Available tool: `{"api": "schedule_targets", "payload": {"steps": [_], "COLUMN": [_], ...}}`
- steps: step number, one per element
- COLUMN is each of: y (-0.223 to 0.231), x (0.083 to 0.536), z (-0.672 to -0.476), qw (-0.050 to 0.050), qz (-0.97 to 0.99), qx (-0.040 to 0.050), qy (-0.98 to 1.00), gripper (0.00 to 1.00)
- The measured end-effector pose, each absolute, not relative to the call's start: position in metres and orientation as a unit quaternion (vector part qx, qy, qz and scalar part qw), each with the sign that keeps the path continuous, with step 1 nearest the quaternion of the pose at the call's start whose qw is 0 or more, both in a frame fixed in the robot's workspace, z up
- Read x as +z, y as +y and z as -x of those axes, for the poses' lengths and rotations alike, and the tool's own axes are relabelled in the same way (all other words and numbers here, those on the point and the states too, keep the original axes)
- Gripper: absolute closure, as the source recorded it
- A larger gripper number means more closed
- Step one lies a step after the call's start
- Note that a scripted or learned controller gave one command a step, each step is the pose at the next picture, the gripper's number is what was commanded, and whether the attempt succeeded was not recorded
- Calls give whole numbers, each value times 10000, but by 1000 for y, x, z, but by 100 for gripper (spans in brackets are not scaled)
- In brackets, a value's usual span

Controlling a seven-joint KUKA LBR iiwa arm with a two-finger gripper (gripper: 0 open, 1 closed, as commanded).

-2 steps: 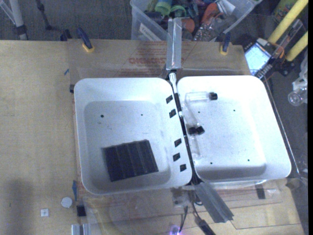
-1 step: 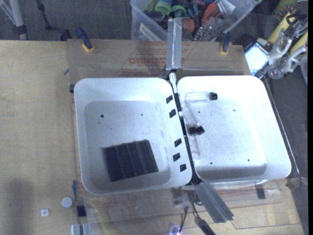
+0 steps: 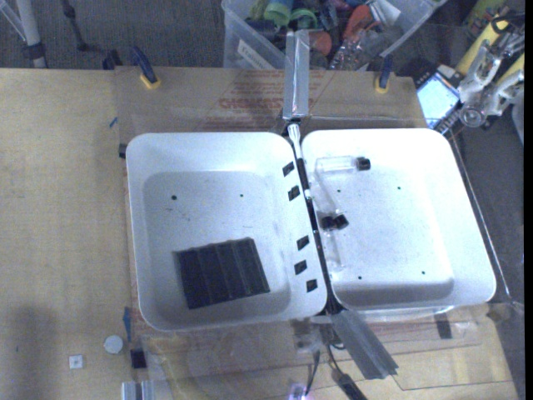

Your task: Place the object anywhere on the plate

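A dark, ribbed rectangular plate [image 3: 223, 272] lies flat in the front part of the left bin [image 3: 158, 165]. In the right bin [image 3: 416, 223], a small clear object with a black cap [image 3: 342, 165] lies near the back left corner. A second small black piece [image 3: 334, 221] sits by that bin's left wall, with a clear strip running forward from it. Both small objects are well apart from the plate, across the divider between the bins.
A metal bar [image 3: 294, 82] rises behind the seam between the bins. A clear tub of colourful toys [image 3: 333, 11] stands at the back. Clamps [image 3: 147, 73] hold the bench edge. Yellow and white equipment [image 3: 491, 73] sits at the upper right. Small bits [image 3: 112, 344] lie front left.
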State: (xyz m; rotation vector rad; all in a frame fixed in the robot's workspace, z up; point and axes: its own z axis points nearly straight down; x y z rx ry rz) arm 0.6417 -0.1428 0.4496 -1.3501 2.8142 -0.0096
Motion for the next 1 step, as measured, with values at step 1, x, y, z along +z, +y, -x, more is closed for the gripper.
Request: {"api": "schedule_targets", "payload": {"steps": [1], "y": [-223], "x": [437], "z": [-668], "qw": [47], "qz": [5419], "qx": [-24], "qy": [8404], "gripper": [100]}}
